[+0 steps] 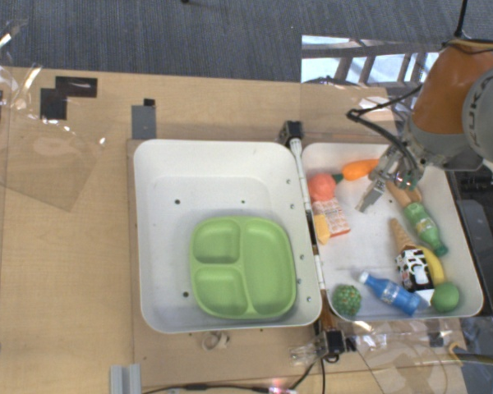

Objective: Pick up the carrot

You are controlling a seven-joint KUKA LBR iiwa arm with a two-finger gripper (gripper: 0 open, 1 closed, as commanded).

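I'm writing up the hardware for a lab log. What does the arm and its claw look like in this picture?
The arm is bulky and rounded, grey with a broad orange band above the wrist. Thin black cables loop from its left side. The claw is small and metallic grey, with two slim, tapering fingers. No markings can be made out.

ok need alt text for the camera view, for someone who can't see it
A grey and orange robot arm reaches from the right, its gripper open just below an orange carrot in the right bin, among other toy foods. The left bin holds a green divided plate.
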